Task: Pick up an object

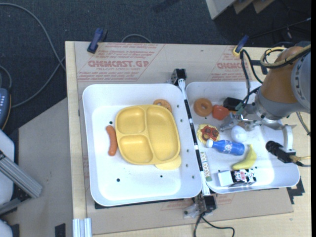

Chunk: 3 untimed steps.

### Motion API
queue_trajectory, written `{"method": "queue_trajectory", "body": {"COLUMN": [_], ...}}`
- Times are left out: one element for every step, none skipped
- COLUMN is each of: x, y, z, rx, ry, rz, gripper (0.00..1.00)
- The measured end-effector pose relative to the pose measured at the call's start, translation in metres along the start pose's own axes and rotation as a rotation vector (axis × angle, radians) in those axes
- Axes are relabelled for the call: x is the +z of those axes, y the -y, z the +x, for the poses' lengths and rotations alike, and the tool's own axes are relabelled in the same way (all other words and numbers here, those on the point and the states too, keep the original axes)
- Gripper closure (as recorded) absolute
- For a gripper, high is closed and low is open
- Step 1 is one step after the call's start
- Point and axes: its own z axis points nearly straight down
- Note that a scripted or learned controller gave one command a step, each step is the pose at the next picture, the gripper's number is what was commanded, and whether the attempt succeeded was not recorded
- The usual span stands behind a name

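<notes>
Two white bins sit side by side on the bench, and the gripper [241, 125] is down in the right bin [276, 179], at the end of the grey arm [286, 90] with its orange band. Whether it is released or clenched cannot be told, as the wrist hides that part. A small white ball-like object [239, 132] lies right under the tool, apparently touching it (the contact itself is too small to make out). Just below that lies a blue and white bottle [227, 146] on its side, and below and a little to the right of it a yellow banana [247, 159]. To the tool's left are a red tomato-like piece [220, 112] and, farther left, a brown doughnut [203, 106]. A black and white box [238, 177] lies well below, near the bin's front wall. Far to the tool's left, the left bin [98, 147] holds a yellow divided tray [147, 134] with an orange sausage [112, 140] beside it.
</notes>
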Motion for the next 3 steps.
{"method": "queue_trajectory", "body": {"x": [-0.001, 0.004, -0.008], "y": [-0.054, -0.080, -0.081], "z": [0.053, 0.064, 0.067], "rx": [0.000, -0.001, -0.003], "ry": [-0.001, 0.001, -0.002], "rz": [0.001, 0.030, 0.026], "gripper": [0.00, 0.00, 1.00]}}
